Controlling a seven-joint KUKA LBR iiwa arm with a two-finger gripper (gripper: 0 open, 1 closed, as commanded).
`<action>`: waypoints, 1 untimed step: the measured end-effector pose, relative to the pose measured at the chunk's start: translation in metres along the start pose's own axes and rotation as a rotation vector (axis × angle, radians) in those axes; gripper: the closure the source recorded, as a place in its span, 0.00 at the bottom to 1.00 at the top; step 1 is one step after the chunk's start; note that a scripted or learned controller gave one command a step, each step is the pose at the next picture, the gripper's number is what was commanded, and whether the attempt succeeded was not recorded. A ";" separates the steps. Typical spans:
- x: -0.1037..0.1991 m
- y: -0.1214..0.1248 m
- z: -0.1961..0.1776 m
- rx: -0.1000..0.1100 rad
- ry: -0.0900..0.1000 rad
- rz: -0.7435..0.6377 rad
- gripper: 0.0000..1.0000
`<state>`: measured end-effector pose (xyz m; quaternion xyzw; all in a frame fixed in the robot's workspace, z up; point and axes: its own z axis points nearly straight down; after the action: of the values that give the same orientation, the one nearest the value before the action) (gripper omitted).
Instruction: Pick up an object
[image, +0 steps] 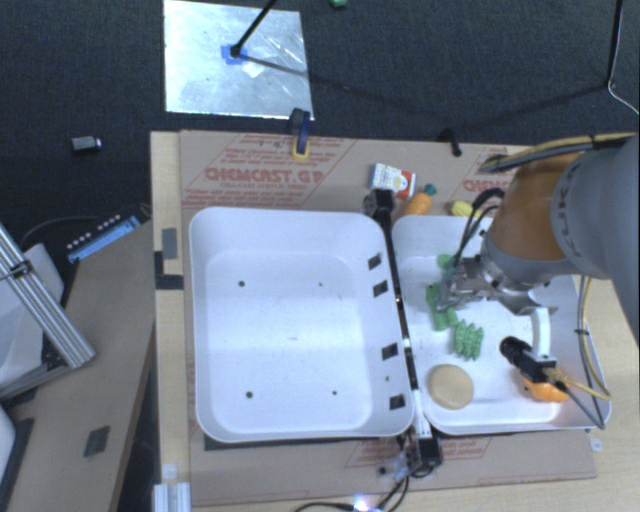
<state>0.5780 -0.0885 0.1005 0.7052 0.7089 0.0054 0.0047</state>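
The green piece (438, 308) lies at the tip of the gripper (452, 290), just on its near side. It is so close that contact cannot be ruled out. Its long axis appears to run near-to-far. Whether the gripper is released or clenched cannot be told. A green ribbed piece (467, 339) lies just past the first, then a tan disc (450, 385). All three sit in the right bin (500, 415). The left bin (290, 300) lies well apart from the gripper.

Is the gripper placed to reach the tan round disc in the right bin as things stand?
Probably yes. The tan disc lies alone on bare floor at the front of the right bin, apart from the green pieces, and the gripper is over that same bin.
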 end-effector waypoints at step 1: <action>-0.020 0.071 -0.039 0.002 -0.004 0.000 1.00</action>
<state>0.6488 -0.1079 0.1409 0.7051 0.7090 0.0032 0.0056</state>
